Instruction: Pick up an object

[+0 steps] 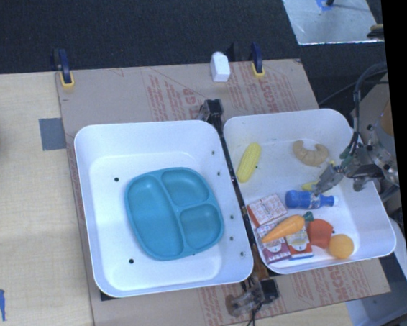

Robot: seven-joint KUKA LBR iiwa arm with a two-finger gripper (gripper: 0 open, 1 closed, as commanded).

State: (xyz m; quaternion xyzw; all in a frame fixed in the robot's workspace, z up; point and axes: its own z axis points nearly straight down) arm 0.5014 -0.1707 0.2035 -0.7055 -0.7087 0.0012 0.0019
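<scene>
- Wooden bench (28, 213) carries two white bins on a cardboard sheet.
- Right bin (370, 239) holds the candidates: blue bottle (308, 199), corn cob (249, 162), carrot (284, 227), orange ball (341, 246), croissant (311, 152).
- Gripper (333, 175) hangs just beside the bottle; I cannot tell how it is set.
- Nothing looks lifted, so I judge the pick not yet done.
- Left bin (94, 152) holds a blue divided plate (174, 212).

I'm scanning for anything legible: red lettering runs along the brown cardboard sheet (181, 88) under the bins, near its far edge and again by its near right corner, too faint for me to read. The small cartons (288, 247) at the right bin's near edge carry red-and-white print, also unreadable.
</scene>
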